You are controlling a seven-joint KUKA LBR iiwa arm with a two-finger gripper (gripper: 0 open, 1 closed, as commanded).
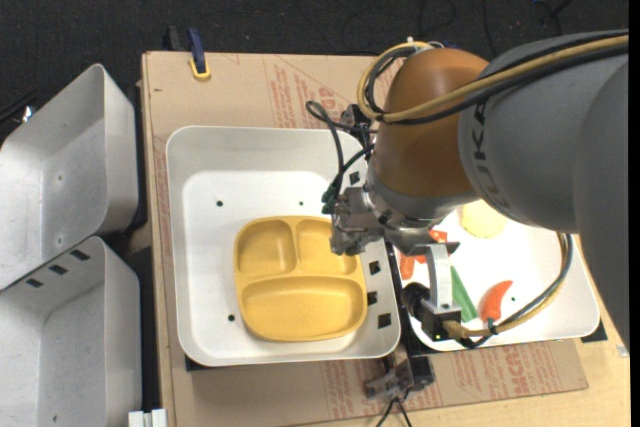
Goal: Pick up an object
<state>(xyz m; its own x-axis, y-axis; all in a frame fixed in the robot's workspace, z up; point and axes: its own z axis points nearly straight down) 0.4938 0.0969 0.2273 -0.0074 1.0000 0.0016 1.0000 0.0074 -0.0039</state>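
Observation:
A yellow divided plate (300, 300) lies in the left white bin (200, 165), toward its front right. My gripper (347, 237) hangs below the orange wrist band, low over the plate's upper right corner near the wall between the two bins. The wrist and cables hide its tips. In the right bin (572, 315) lie a pale yellow object (484, 220), a green pointed piece (462, 293) and an orange-red piece (496, 299). The arm covers much of that bin.
The grey arm crosses in from the right over the right bin. Loose cables hang around the wrist. Two more white containers (70, 165) stand off the bench at the far left. A cardboard sheet (250, 80) lies under the bins.

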